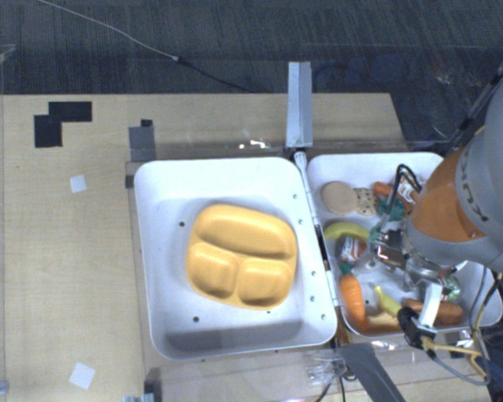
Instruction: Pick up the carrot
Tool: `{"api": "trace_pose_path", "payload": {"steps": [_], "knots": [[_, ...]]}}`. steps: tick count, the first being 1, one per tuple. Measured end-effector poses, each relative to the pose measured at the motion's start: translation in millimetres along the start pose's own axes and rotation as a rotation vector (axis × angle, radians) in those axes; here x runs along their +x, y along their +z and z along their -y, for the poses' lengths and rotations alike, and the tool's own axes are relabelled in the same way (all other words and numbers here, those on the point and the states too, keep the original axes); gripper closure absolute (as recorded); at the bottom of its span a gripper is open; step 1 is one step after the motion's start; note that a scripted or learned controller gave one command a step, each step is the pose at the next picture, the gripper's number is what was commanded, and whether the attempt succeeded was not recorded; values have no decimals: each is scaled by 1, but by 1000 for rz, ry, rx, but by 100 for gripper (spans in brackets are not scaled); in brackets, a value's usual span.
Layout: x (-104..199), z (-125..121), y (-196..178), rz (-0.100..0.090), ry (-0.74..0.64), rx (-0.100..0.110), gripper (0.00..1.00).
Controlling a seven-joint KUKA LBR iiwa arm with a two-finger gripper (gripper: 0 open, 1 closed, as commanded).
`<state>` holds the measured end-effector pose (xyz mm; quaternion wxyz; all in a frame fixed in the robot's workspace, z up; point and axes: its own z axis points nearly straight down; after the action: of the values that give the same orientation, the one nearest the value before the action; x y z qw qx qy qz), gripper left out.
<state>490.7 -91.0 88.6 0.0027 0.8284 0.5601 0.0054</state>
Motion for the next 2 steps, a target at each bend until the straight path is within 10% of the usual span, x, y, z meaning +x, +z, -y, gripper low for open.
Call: {"api": "trace_pose_path", "payload": {"steps": [1,2], "knots": [[2,-3,-12,-2,-11,-8,100],[63,26,-96,3,260,6,100]]}}
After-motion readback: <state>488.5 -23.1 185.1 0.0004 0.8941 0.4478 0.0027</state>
